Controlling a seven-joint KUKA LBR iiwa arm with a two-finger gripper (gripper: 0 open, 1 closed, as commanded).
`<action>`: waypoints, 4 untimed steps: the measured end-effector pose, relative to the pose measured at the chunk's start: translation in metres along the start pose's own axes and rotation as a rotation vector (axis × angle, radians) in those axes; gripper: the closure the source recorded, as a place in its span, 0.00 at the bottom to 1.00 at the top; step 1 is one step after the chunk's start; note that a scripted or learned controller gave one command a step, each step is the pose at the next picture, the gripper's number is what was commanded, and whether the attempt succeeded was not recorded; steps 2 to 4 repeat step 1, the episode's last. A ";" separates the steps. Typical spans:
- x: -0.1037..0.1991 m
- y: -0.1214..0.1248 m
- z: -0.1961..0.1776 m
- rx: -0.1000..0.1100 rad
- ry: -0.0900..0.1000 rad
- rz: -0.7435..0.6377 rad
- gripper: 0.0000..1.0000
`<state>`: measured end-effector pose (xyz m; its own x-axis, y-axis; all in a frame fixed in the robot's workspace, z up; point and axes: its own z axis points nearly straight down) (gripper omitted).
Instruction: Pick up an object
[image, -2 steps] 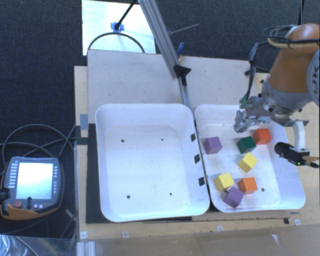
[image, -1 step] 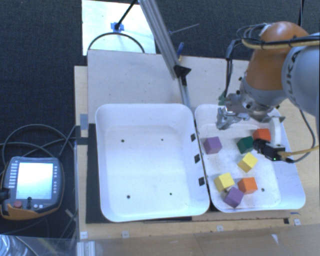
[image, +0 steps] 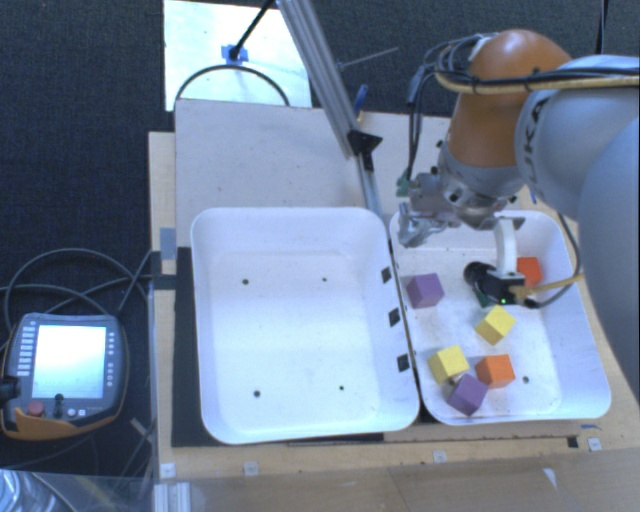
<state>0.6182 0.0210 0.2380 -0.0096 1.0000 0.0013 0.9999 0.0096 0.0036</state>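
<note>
The big grey arm with the orange band (image: 585, 120) reaches in from the right and hangs over the far end of the right-hand shallow white plastic bin (image: 592, 392). The matching left-hand white bin (image: 200, 300) sits beside it, their rims meeting in the middle. The metal two-finger gripper (image: 413, 232) hovers at the right bin's far left corner, close to that shared rim. From where I stand I can't tell whether it is spread or closed, and I see nothing in it.

The likeliest target looks to be the small purple cube (image: 425, 290), lying alone on the bin floor just in front of the gripper. A small yellow cube (image: 495, 325) lies apart, further right. Near the front wall, a second yellow cube (image: 448, 362), an orange cube (image: 495, 370) and another purple cube (image: 467, 393) huddle close together.

My worry is the corner. A straight descent here could clip the rim. An off-centre approach could simply shove the lone cube aside. Going for the huddled three risks snagging two.
</note>
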 end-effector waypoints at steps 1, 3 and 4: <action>0.050 0.015 0.015 0.001 0.001 0.000 1.00; 0.050 0.015 0.015 0.001 0.001 0.000 1.00; 0.050 0.015 0.015 0.001 0.001 0.000 1.00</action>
